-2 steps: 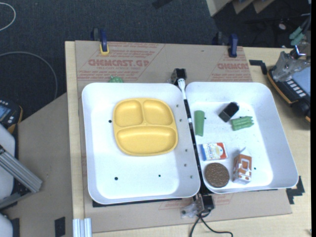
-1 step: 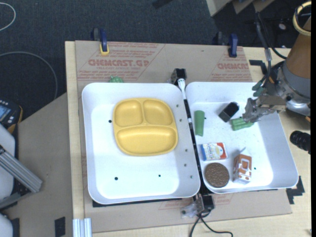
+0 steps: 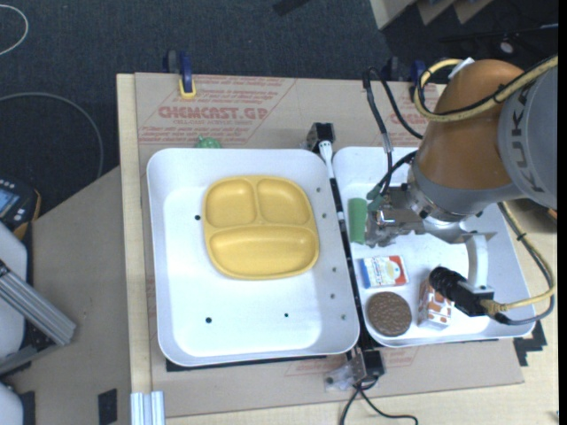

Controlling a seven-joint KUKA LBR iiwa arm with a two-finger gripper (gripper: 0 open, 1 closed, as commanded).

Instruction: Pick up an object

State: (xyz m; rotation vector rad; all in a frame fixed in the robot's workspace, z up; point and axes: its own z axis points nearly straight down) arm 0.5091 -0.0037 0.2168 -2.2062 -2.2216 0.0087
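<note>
In the camera view my gripper (image 3: 383, 224) reaches down into the right bin (image 3: 505, 321), its fingers near the bin's left wall. A green object (image 3: 357, 219) lies just left of the gripper, touching or nearly touching it. Below the gripper lies a small white packet with red and blue print (image 3: 384, 272). A round brown disc (image 3: 389, 312) sits at the bin's front, and a red and white packet (image 3: 435, 308) lies to its right. The arm's orange band (image 3: 465, 122) and grey wrist hide the middle of the bin.
The left bin (image 3: 177, 308) holds a yellow divided plate (image 3: 261, 226) in its upper half. A black cable with a yellow lead (image 3: 483, 305) crosses the right bin's front right corner. Cardboard (image 3: 221, 104) lies under both bins.
</note>
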